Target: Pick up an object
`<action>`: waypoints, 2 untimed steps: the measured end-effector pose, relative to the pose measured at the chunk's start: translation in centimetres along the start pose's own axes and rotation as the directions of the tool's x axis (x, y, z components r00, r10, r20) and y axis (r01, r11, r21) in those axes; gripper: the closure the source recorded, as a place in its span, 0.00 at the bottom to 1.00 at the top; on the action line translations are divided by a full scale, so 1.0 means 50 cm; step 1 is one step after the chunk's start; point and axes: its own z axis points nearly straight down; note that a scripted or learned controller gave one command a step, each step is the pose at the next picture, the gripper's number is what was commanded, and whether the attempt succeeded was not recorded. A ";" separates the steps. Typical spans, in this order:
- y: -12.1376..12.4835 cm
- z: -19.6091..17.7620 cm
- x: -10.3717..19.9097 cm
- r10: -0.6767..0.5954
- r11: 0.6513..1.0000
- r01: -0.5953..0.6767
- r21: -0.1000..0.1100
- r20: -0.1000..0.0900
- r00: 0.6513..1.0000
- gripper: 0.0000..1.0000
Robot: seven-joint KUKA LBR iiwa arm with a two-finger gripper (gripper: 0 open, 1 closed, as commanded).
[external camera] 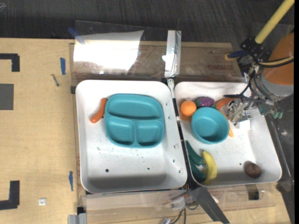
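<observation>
The right bin (261,148) holds a teal bowl (209,125), an orange ball (188,108) and a purple item (204,101) along its far side. A yellow banana (210,165) lies on a green item (195,161) at the front left. A small brown object (252,170) sits in the front right corner. My gripper (237,111) hangs low in the right bin, just right of the bowl's rim. An orange piece (224,101) shows right beside it, partly hidden. I see nothing clearly held.
The left bin (88,139) carries a teal divided plate (134,120) with an orange carrot-like stick (98,111) at its left. A clear plastic sheet (107,55) and a metal divider (172,55) stand behind the bins. Cables hang near the arm's wrist (275,73).
</observation>
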 end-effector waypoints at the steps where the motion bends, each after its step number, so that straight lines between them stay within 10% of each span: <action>1: 0.001 0.002 0.001 0.000 1.000 0.000 -0.001 -0.002 1.000 0.00; 2: 0.001 0.028 -0.015 0.078 0.997 -0.078 -0.006 -0.009 0.997 0.00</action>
